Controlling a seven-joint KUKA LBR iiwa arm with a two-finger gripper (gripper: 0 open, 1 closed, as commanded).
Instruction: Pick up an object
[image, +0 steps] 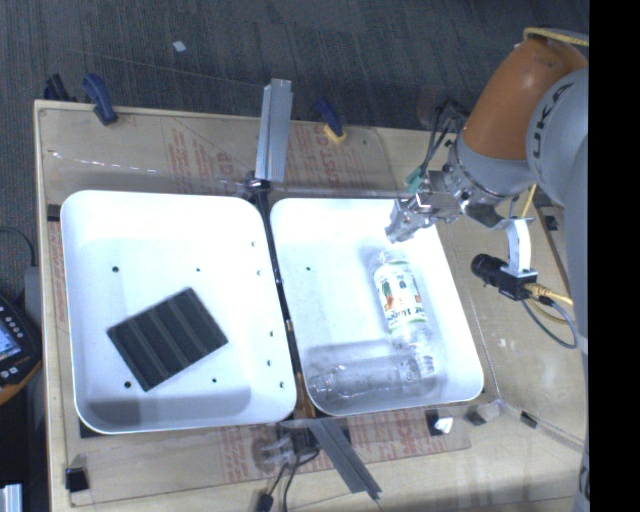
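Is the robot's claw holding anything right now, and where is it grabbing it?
Nothing is held. The gripper hangs over the right bin, just above the labelled bottle's cap end, with nothing between its fingers.

Arm: grey with an orange band, reaches in from the right, over the right bin's (460, 330) far right corner.
Gripper (403, 222): hangs just above the labelled bottle's cap end.
Labelled bottle (402, 300): lies lengthwise along the right bin's right side.
Clear bottle (372, 372): lies across the near wall, touching the labelled bottle's base.
Left bin (90, 230): holds a dark ribbed slab (167, 337).
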